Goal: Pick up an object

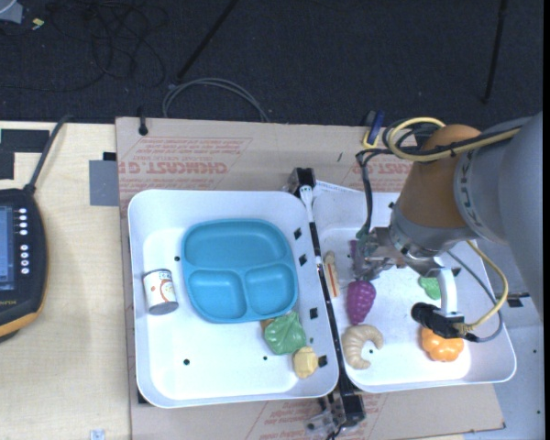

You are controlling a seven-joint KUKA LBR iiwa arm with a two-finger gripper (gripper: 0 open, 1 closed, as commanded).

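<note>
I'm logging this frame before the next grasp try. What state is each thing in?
blue divided plate: flat in the left bin, compartments bare
small can: on its side, left of the plate
green leafy toy: lying by the plate's lower right corner
purple grapes: lying in the right bin, just below the hand
croissant: lying below the grapes
orange fruit: resting near the right bin's right side

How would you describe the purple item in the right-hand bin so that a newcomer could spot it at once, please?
Start at the right bin, the one the grey arm reaches into. Near its left wall, just below the gripper, lies a purple grape bunch. It is the only purple thing there: the croissant below it is pale tan, and the items further right are green and orange.
</note>
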